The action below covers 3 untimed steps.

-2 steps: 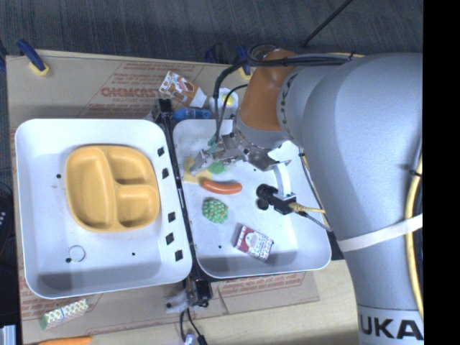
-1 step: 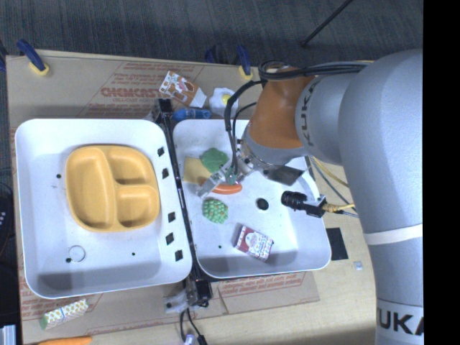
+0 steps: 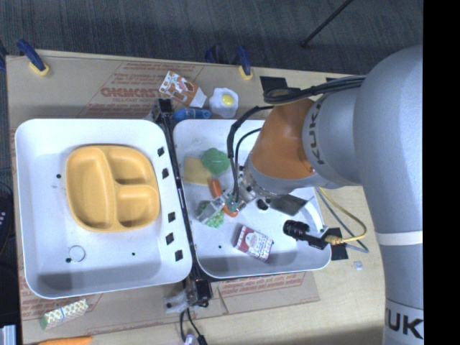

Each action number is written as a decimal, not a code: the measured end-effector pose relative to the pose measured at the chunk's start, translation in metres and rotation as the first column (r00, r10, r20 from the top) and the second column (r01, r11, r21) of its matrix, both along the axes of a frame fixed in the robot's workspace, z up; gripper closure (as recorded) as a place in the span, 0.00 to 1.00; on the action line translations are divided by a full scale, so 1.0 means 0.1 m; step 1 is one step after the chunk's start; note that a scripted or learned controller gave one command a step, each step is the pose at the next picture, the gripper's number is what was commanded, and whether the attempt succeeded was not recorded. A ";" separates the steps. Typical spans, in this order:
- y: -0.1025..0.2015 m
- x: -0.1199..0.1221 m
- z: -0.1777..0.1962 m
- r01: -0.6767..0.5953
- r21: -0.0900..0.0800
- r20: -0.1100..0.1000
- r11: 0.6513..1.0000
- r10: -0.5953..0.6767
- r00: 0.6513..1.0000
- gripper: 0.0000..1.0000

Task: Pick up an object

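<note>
"KUKA" lettering on grey arm (image 3: 374, 135)

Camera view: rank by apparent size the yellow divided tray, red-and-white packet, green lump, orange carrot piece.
1. yellow divided tray, by far the largest
2. red-and-white packet
3. green lump, close to the packet, so unsure
4. orange carrot piece, smallest

yellow divided tray (image 3: 111, 185) in the left white bin (image 3: 36, 214); right bin's got a green lump (image 3: 215, 159), orange carrot-ish bit (image 3: 215, 187), red-and-white packet (image 3: 253, 242).
</note>
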<state>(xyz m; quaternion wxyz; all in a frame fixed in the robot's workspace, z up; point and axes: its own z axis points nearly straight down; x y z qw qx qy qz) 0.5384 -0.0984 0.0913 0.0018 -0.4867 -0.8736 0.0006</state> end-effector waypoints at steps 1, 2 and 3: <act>-0.06 0.06 0.00 0.366 -0.001 0.001 0.930 -0.366 0.930 0.00; -0.06 0.07 0.10 0.362 -0.001 0.000 0.932 -0.362 0.932 1.00; 0.09 0.18 1.00 0.597 -0.002 0.002 0.802 -0.597 0.803 1.00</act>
